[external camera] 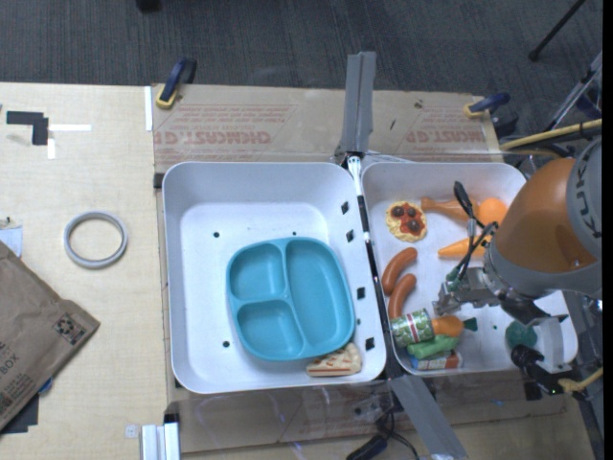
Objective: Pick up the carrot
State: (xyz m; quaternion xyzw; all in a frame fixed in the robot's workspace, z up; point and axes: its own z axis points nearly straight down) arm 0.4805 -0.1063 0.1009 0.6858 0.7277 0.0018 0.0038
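Camera view: carrot (456, 249) = small, tapered, smooth orange plastic, lying in right bin (436, 182) near its middle, thin tip pointing left, thick end toward the arm (560, 223). Gripper (453, 293) sits just below/left of it, over the bin floor; can't tell its state at this res, nothing seen in its grip. Around the carrot: round mini pizza (406, 219) w/ dark toppings up-left, two glossy red sausages (399, 281) side by side to the left, a can (413, 328) w/ green label lying on its side, a bigger orange piece (485, 209) above. Left bin (182, 257): white, shallow, rounded corners, holds a teal 3-compartment plate (289, 298), smooth plastic; a sandwich slice (335, 361) touches its near edge. Tape ring (96, 239) on the wood bench, well apart.
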